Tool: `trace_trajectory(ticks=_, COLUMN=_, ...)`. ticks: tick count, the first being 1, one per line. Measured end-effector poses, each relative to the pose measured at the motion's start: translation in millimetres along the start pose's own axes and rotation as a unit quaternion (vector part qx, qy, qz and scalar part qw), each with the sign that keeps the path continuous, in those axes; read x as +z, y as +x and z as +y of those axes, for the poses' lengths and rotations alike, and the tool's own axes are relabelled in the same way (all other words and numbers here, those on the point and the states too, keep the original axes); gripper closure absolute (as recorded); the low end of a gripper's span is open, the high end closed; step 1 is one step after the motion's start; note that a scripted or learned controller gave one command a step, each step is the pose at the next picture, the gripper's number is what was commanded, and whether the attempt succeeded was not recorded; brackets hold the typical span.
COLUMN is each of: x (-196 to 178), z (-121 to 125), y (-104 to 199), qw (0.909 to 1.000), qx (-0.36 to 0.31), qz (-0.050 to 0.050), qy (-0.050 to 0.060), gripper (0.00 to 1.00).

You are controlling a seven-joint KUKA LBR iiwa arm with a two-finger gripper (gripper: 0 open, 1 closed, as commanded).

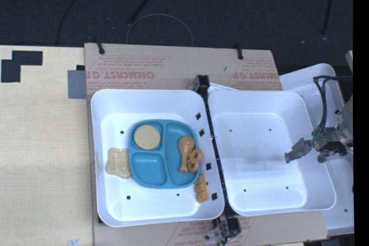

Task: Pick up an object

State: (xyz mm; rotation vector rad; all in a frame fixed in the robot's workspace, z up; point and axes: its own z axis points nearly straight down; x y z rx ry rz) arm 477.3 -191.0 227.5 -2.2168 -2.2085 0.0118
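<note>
In the left bin (pixel 109 204) lies a blue compartment plate (pixel 154 173). It carries a round tan biscuit (pixel 146 136) and a brown twisted pretzel-like piece (pixel 189 154). A pale bread-like piece (pixel 118 162) rests on the bin floor just left of the plate. A small orange-brown chunk (pixel 200 188) lies at the plate's lower right corner. My gripper (pixel 300 150) hangs over the right side of the right bin (pixel 259 193), far from all these objects, and I see nothing in it.
A black divider with clips (pixel 210 147) runs between the two bins. Both bins sit on a cardboard sheet (pixel 173 69). Cables and the arm's wrist (pixel 334 141) crowd the right bin's right rim. Wooden bench top (pixel 40 152) lies to the left.
</note>
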Motion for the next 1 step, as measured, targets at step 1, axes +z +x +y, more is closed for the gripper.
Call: trace_trajectory(ticks=1, x=-6.1, z=2.6, y=0.1, qw=1.0000, qx=-0.002, qz=-0.002, qy=-0.006, gripper=0.00)
